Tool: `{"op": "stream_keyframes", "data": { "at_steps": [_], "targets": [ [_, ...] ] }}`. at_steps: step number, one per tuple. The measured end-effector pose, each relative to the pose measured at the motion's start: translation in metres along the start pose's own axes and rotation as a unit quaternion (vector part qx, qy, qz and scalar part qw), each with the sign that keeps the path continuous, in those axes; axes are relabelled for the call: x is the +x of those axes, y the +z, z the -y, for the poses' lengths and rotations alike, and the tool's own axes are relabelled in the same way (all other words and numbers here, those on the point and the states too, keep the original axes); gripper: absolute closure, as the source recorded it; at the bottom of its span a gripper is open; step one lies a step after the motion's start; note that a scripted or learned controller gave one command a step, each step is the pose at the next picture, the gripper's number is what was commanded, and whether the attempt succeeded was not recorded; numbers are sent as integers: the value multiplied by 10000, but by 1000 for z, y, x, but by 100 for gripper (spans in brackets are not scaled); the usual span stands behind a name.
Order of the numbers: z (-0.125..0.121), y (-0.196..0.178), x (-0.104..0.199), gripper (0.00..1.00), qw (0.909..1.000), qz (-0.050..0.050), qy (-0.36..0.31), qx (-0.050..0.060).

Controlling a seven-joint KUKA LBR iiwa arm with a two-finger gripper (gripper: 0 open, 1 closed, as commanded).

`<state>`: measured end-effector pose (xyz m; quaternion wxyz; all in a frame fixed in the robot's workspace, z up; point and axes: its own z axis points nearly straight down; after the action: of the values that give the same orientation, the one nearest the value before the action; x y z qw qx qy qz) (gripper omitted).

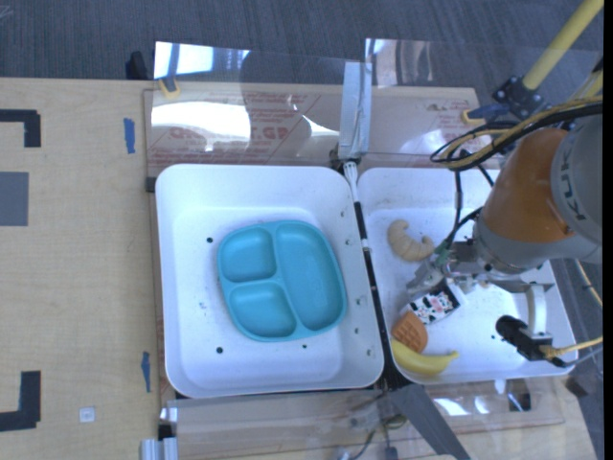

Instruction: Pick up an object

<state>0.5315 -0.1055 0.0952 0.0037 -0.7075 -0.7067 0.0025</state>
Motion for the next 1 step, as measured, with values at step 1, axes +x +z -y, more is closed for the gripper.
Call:
{"op": "stream_keyframes", "data": {
  "at_steps": [1],
  "targets": [
    [-3, -13, 0, 100, 10000, 6, 2, -49]
  ]
}}
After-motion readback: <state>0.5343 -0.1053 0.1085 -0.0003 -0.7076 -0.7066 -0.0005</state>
